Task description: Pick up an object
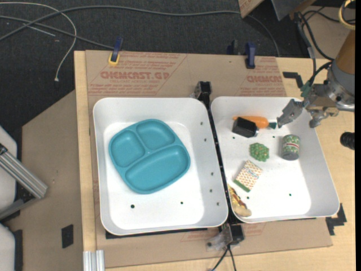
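At the near edge of the right bin, about six o'clock, a small yellowish scrap lies against the wall. Just beyond it sits a patterned packet, tilted. Farther in, a green knobbly ball lies at nine o'clock from a small printed can, the two apart. Beyond them a black block touches an orange carrot-like piece. The jaws hang spread at the bin's one o'clock, gripping nothing. The left bin carries a teal divided plate on the desk.
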`<state>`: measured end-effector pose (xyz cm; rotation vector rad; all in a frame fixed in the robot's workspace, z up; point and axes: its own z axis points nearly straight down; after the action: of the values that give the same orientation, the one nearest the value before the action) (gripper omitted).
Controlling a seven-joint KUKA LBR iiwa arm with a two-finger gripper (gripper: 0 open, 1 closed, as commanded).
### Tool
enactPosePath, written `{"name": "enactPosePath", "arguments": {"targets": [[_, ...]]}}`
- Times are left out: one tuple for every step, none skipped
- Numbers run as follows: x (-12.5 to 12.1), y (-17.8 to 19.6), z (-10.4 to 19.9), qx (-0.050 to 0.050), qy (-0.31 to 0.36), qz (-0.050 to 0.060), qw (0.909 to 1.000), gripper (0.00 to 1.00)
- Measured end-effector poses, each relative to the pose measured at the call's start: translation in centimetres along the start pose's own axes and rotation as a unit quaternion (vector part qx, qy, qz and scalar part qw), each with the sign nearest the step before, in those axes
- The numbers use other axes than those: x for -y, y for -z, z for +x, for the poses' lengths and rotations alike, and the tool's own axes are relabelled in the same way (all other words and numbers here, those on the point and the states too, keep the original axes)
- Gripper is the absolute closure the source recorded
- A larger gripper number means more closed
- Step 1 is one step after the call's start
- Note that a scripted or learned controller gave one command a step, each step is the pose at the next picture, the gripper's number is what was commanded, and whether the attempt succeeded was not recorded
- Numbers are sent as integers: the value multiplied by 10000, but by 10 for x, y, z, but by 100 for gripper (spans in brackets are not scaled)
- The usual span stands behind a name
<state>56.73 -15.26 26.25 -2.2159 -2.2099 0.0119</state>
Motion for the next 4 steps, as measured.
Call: {"name": "enactPosePath", "arguments": {"targets": [[-2, 7, 0, 12, 15, -66, 10000, 0], [-8, -51, -1, 11, 14, -60, 10000, 0], [-2, -110, 5, 1, 13, -34, 10000, 0], [-5, -164, -5, 4, 10, -38, 10000, 0]]}}
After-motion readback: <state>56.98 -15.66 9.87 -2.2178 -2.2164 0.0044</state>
